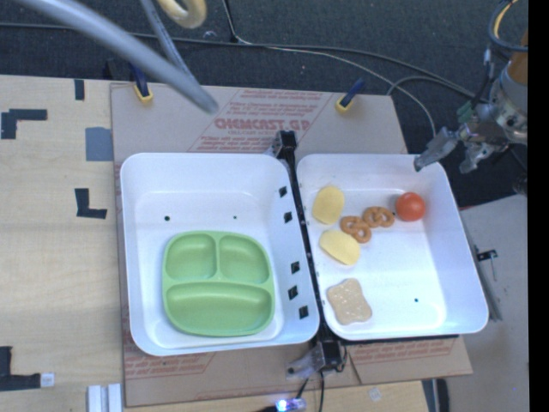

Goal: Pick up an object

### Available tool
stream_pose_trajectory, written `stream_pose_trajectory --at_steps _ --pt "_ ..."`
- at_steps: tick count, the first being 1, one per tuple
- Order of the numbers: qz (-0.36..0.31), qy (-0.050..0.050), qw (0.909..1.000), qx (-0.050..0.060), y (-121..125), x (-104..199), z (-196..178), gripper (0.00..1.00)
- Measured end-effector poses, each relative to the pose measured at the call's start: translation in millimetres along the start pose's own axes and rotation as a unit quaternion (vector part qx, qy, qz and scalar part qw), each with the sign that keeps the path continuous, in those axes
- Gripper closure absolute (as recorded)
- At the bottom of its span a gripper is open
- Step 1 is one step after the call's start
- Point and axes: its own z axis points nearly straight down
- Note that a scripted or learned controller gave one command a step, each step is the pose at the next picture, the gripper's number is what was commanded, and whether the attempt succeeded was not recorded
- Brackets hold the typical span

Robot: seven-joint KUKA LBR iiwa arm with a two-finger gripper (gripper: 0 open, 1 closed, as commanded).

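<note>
Several toy foods lie in the right bin (446, 316): a red tomato (411, 206), a brown pretzel (367, 221), a round yellow piece (328, 204), a second yellow piece (340, 247) and a tan slice of bread (349, 301). My gripper (449, 156) hangs above the bin's far right corner, up and to the right of the tomato. It is open, its two fingers spread apart with nothing between them.
The left bin (141, 196) holds a green divided plate (218, 281). A black divider (296, 230) runs between the bins. Cables (377, 67) trail across the dark floor behind the bench, and a grey pole (111, 33) crosses the top left.
</note>
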Motion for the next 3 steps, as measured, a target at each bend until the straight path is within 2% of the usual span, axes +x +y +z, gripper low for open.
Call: stream_pose_trajectory --at_steps 1,3 --pt "-0.002 -0.001 1.0000 -0.006 2.1 1.0 -8.5 0.00" --pt "-0.002 -0.001 1.0000 -0.004 1.9 16.2 85.4 0.00"
